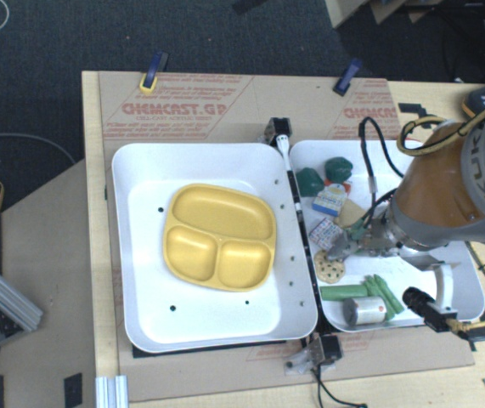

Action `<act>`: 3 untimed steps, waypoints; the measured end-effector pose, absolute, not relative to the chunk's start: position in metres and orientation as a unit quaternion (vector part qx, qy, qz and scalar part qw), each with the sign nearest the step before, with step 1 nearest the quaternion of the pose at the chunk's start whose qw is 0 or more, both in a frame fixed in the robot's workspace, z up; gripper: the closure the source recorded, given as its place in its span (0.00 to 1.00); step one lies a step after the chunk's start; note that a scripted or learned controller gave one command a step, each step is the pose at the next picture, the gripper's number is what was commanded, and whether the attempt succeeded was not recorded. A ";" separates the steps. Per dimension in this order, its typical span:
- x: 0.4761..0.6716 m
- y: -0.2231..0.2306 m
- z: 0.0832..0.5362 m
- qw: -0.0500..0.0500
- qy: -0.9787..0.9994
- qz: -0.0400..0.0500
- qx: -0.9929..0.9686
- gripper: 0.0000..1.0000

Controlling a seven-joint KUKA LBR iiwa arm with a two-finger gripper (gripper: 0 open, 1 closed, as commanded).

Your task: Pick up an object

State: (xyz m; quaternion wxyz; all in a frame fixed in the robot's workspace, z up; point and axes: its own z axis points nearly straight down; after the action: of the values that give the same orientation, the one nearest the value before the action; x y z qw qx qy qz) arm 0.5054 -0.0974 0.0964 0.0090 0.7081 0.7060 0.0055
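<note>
Pincer (344,243) low in right bin (471,291), w/ small clutter by cookie (330,268); can't tell if spread or pinching. Yellow divided plate (219,235) sits in left bin (140,253).

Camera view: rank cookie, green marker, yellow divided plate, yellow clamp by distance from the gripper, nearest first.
Measured from the gripper in the right bin:
1. Cookie, just below it in the same bin.
2. Green marker, further toward the bin's near edge.
3. Yellow divided plate, in the left bin.
4. Yellow clamp, on the board's far-left edge.
</note>
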 end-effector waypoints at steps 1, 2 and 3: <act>0.507 -0.102 0.107 0.017 0.704 0.005 0.710 1.00; 0.502 -0.098 0.168 0.003 0.708 0.002 0.707 1.00; 0.504 -0.098 0.221 0.004 0.708 0.002 0.707 1.00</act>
State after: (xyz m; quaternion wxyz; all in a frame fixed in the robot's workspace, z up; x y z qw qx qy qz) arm 0.5042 -0.0978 0.2211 0.0037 0.7066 0.7076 0.0020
